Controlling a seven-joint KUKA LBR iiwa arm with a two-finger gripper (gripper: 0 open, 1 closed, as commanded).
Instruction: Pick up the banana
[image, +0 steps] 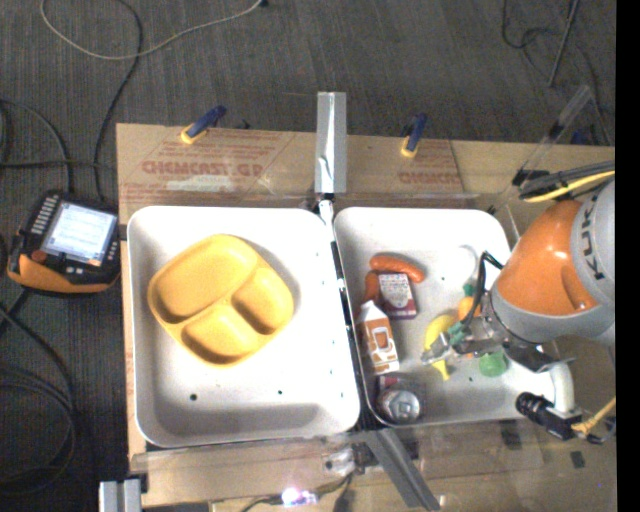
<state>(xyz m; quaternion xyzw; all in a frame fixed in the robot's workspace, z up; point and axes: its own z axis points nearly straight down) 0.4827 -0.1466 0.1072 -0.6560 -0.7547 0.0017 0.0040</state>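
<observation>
The banana (438, 331) is small and yellow. It lies in the right bin (440, 225), right of its middle. My gripper (457, 346) reaches in from the right and sits low over the banana's right end, touching or nearly touching it. The arm's orange band and grey wrist hide the bin's right side. The banana looks to rest on the bin floor.
Left of the banana stand an orange-and-white carton (378, 338), a dark red packet (396, 294), a sausage (397, 266) and a can (401, 404). A green object (491, 364) lies under the wrist. The left bin (150, 400) holds a yellow divided plate (222, 298).
</observation>
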